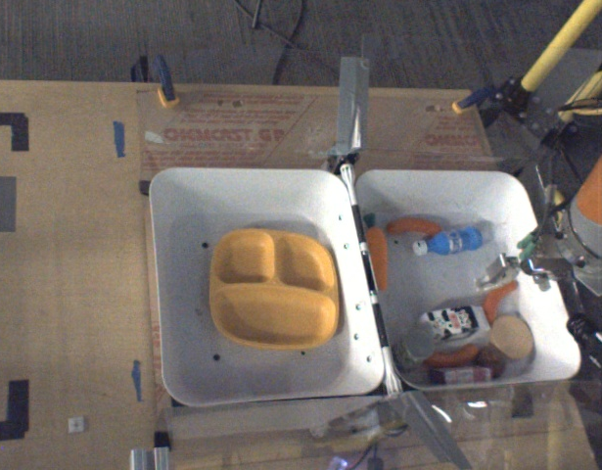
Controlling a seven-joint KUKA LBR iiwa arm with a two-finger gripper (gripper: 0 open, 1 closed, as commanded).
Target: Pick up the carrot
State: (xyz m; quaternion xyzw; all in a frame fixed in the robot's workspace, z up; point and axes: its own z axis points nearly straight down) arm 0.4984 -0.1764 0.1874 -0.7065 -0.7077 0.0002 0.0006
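Note:
The carrot (378,257), orange with a green tip at its far end, lies lengthwise against the left wall of the right bin (447,186). My gripper (514,266) hangs over the right side of that bin, well to the right of the carrot. Just below the gripper lies a short orange-red piece (498,300). Nothing shows held in the gripper.
The right bin also holds an orange sausage-shaped item (414,226), a blue bottle (453,240), a small milk carton (453,323), a round tan block (511,339) and a red sausage (451,356). A yellow divided plate (274,288) sits in the left bin (173,262).

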